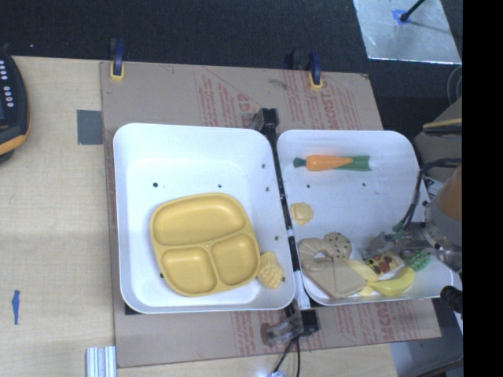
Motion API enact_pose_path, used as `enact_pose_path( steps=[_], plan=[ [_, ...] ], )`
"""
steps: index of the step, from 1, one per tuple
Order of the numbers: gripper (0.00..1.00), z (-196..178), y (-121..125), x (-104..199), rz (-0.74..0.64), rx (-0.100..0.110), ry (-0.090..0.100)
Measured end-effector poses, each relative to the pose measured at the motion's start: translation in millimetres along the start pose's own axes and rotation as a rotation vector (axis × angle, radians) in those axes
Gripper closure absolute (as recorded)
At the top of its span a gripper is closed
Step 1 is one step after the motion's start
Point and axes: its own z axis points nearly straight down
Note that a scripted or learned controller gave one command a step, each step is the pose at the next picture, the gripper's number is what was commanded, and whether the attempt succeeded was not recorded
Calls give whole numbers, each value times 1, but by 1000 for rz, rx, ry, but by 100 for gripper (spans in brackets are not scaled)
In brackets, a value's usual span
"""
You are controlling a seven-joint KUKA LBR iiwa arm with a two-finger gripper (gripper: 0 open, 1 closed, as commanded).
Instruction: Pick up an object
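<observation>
My gripper [391, 248] is low over the right bin [393, 144], at its front right corner, reaching in from the right. It sits right above a pile of toy food: a yellow banana [387, 283], a red and white piece [382, 263] and a green piece [419, 261]. Just to the left lie a spotted cookie [338, 244] and tan bread slices [328, 272]. An orange carrot with a green top [330, 162] rests at the back of this bin, and a small pale yellow piece [301, 212] lies by its left wall. Nothing shows as lifted.
The left bin [157, 144] holds a yellow sectioned plate [206, 243] and a small yellow ridged piece [270, 271] at its front right corner. A black divider [280, 195] runs between the bins. Blue and yellow clamps [117, 61] hold the cardboard base at the back.
</observation>
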Motion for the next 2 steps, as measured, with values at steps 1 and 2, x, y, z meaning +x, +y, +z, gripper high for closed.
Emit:
enact_pose_path(
  steps=[1,2],
  plan=[
    [0,-1,104,59,-12,-16,-13],
    [0,-2,152,-5,-2,-12,-18]
  ],
)
